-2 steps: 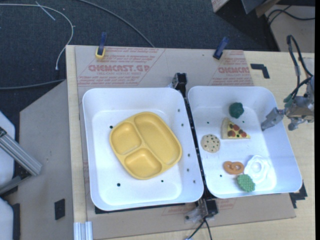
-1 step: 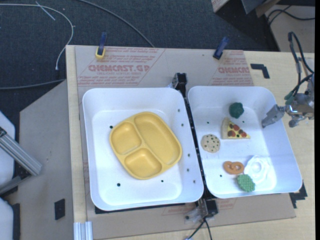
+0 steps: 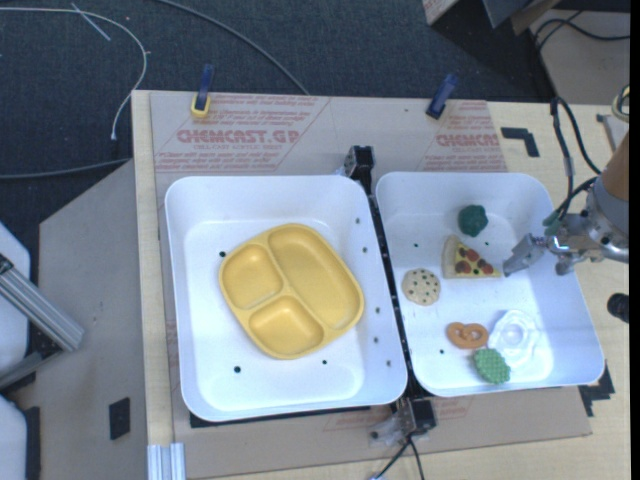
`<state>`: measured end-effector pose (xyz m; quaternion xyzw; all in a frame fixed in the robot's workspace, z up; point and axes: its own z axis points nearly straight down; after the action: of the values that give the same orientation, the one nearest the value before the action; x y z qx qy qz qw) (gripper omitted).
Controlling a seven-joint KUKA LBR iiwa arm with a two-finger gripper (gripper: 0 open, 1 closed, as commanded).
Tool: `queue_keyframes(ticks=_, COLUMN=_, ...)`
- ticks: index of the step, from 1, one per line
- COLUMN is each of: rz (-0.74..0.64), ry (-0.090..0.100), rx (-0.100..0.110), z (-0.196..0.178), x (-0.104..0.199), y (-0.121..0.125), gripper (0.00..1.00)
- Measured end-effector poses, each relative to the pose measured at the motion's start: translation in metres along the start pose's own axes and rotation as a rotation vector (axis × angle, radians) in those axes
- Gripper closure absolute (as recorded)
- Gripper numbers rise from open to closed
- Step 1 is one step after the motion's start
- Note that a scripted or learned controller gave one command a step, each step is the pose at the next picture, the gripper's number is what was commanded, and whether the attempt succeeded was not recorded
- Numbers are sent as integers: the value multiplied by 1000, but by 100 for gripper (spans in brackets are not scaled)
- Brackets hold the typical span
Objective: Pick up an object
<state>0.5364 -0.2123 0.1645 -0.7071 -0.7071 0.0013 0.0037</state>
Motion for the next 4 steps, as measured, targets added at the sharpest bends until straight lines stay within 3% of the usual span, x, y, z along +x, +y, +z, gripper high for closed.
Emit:
queue_keyframes(ticks=1, rz=1, ry=0, rx=0, z=59, x=-5, y=-7, gripper=0)
queue_keyframes(ticks=2, rz=-1, ry=1, rx=-3, z=81, x=-3, y=-7, gripper=0)
queue_keyframes(ticks=3, rz=-1, ry=-1, rx=-7, z=68, x=-4, y=-6, gripper=100)
queue_keyframes(ticks=4, rz=-1, ry=-6, rx=-15, z=4, x=-2, y=-4, gripper=100)
